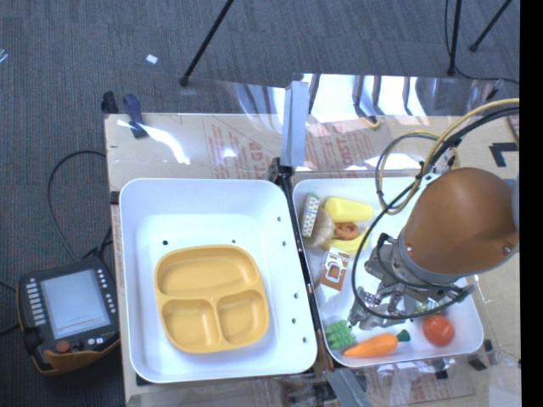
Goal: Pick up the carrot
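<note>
— Looking down from the camera view, where does the carrot (372, 345) lie?

— It lies flat near the front edge of the right bin (472, 346), orange body pointing left, green top to the right. A green leafy piece (338, 334) sits just beside its left end, and a red tomato (438, 330) rests to its right, a little apart.

— And the hand (382, 305)?

— It hangs over the right bin just above the carrot (the big orange band (458, 220) of the arm covers much of the bin behind it). Whether its jaws stand apart or together cannot be told; the metal parts blur into one another. Nothing is seen between them.

— What else is in that bin?

— Toward the back, a yellow piece (349, 209), a small orange ring (345, 231), a brownish packet (319, 224) and a small carton (334, 270).

— The left bin (136, 227)?

— It carries a yellow tray (212, 296) with three compartments. Both bins rest side by side on the bench (195, 147). A control pendant (68, 312) lies on the floor at the left.
</note>
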Motion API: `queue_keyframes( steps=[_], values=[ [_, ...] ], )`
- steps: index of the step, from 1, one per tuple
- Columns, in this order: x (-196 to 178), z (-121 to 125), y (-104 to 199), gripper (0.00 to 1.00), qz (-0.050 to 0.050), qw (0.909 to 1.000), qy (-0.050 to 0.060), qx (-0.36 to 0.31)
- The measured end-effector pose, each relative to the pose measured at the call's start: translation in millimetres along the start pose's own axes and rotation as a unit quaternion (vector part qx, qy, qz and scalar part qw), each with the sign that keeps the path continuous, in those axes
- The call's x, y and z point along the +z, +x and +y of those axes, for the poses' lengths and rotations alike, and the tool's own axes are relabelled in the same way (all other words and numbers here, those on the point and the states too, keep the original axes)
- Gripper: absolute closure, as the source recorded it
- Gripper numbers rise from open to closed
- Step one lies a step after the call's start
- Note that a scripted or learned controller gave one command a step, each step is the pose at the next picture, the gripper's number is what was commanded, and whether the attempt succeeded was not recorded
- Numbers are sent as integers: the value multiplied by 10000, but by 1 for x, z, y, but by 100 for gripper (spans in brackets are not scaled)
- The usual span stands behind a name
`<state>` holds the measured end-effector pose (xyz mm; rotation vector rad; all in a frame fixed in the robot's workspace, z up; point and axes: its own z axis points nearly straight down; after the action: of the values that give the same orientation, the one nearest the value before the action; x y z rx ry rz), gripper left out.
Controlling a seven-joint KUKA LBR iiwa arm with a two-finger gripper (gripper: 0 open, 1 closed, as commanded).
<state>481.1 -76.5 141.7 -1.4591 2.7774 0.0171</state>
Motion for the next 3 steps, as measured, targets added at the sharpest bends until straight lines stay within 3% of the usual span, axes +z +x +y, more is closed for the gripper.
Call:
queue_keyframes(
  steps=[1,2,3],
  values=[
    [53,-19,31,100,6,9986,59,-519],
    [4,-12,25,100,33,9841,20,-1775],
    [5,-12,25,0,34,9842,12,-1769]
  ],
)
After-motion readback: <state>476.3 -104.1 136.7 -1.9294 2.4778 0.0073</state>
